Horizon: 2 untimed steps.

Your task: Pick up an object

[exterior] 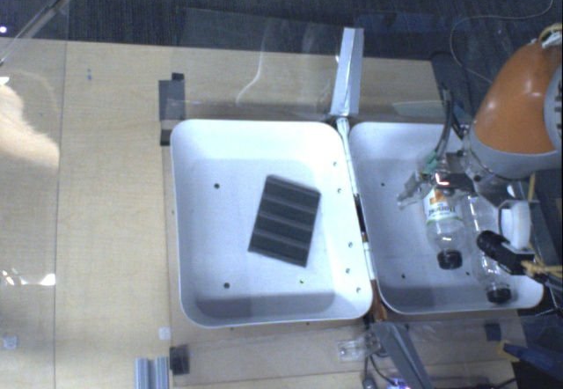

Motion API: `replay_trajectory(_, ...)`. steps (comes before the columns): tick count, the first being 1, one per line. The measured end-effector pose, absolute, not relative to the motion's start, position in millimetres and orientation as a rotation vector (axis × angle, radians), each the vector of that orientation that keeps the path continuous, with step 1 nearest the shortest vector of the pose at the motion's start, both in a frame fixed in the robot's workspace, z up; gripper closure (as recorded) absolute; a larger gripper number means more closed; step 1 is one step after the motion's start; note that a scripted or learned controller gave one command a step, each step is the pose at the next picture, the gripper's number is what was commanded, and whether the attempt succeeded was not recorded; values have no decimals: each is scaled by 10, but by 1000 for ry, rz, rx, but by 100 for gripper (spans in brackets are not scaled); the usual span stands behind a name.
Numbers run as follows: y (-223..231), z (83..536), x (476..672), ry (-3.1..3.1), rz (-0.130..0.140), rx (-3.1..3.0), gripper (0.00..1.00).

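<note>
Tool (437,178) sits above a bottle (442,218) lying lengthwise, cap toward the near rim.

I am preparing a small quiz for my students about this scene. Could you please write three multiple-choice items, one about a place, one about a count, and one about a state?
1. Where does the dark ribbed block lie?
A. left bin
B. right bin
C. bench

2. How many white bins are on the bench?
A. one
B. two
C. three

3. How does the clear bottle rest?
A. upright
B. on its side
C. lifted above the bin

Answers: 1 A, the block sits in the left bin. 2 B, the right bin adjoins it. 3 B, the bottle lies flat on the bin floor under the gripper.
</note>
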<state>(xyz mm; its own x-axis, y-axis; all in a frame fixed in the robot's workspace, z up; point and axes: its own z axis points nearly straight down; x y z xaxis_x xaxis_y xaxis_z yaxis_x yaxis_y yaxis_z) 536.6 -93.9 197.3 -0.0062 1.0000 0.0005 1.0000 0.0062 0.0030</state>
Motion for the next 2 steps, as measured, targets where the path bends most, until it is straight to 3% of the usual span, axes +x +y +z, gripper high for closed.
replay_trajectory(1,-1680,1423,5872,2055,14,2371,0)
replay_trajectory(2,-1591,880,6027,2117,22,2317,0)
